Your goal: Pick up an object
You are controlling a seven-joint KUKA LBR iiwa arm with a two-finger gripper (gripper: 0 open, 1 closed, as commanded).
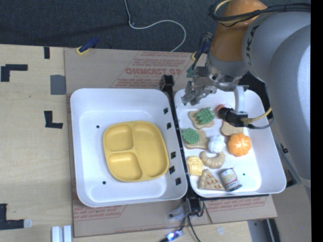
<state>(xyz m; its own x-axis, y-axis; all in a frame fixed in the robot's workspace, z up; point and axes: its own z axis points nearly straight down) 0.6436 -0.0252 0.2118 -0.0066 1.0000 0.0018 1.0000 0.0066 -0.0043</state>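
Note:
My gripper (194,96) hangs over the back left part of the right bin (267,180), just behind a cookie with green topping (203,117). I see nothing between its fingers. Other toy foods lie in this bin: a second green-topped cookie (192,137), a white ball (216,144), an orange (239,144), a croissant-like piece (213,160), a corn piece (194,166), a pizza slice (209,180) and a small can (230,179). A red piece (221,109) sits partly behind the black cable clip.
The left bin (86,110) holds a yellow divided plate (135,150). The arm's grey body (287,49) and orange band (237,14) cover the back right. A white cable (151,24) runs across the dark floor behind the bench.

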